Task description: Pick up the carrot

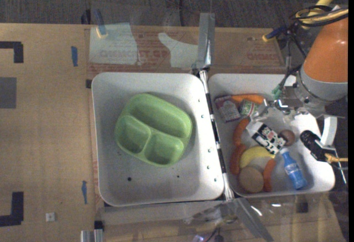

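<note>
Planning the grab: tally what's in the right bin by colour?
Best count; the pile overlaps.
Orange: 4, including the carrot at the bin's far edge
Yellow: 1, banana
Blue: 1, bottle
Purple: 1, packet
Tan: 1, round piece
Total: 8

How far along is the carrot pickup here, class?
Done: the arm has reached over the right bin. In hand: nothing visibly; the gripper sits beside the carrot, which lies at the bin's far edge. Left: grasping and lifting.
</note>
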You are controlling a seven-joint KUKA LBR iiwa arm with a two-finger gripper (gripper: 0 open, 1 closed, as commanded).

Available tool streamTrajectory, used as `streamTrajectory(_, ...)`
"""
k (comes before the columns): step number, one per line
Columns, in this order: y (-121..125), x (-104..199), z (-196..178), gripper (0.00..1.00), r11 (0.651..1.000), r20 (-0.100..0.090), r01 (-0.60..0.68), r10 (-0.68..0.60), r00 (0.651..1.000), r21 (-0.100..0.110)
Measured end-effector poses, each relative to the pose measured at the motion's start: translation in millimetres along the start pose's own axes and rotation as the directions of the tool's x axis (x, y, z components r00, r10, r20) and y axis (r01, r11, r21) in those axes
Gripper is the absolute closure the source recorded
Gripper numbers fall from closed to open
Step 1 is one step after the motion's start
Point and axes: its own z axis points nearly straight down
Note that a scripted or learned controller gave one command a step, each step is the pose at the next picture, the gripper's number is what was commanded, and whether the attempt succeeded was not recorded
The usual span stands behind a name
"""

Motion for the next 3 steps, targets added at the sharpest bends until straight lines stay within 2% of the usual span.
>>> streamTrajectory(1, -56, -21, 101, 0.0, 0.996, 0.001, -0.09, 0.09, 0.996, -0.004)
streamTrajectory(2, -14, -13, 87, 0.0, 0.964, 0.001, -0.266, 0.266, 0.964, -0.003)
streamTrajectory(3, -36, -17, 15, 0.0, 0.996, 0.003, 0.089, -0.089, 0.996, -0.004)
